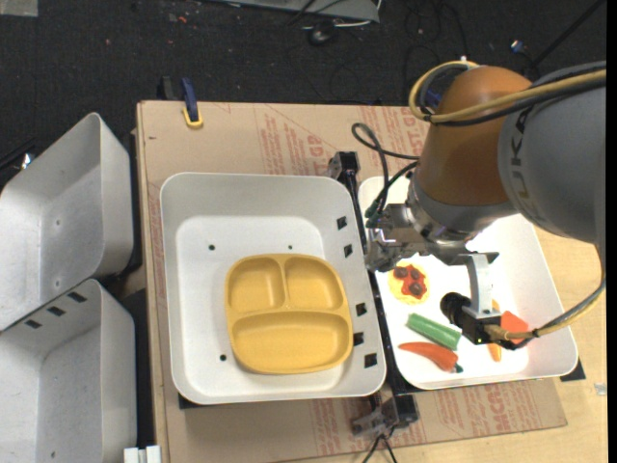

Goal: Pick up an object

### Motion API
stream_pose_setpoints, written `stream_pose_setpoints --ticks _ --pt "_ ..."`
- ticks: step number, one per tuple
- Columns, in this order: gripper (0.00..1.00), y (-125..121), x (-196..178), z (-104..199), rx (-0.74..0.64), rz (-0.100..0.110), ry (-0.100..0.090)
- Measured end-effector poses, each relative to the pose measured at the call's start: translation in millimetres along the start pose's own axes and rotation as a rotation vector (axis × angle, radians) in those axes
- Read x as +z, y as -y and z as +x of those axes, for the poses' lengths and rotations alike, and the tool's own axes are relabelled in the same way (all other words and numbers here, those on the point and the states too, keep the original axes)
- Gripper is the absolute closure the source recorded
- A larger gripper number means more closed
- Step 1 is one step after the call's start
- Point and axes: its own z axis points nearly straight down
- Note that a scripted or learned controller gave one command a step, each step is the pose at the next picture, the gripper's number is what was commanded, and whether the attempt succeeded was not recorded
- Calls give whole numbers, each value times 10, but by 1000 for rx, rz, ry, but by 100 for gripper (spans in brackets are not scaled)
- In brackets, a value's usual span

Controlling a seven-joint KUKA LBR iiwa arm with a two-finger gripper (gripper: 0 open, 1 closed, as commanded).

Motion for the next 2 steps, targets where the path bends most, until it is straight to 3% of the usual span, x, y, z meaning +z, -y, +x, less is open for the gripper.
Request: stream_pose_setpoints --ticks 1,2 --pt "100 200 -14 583 -2 1 -1" --pt "0 192 -16 544 6 0 1"
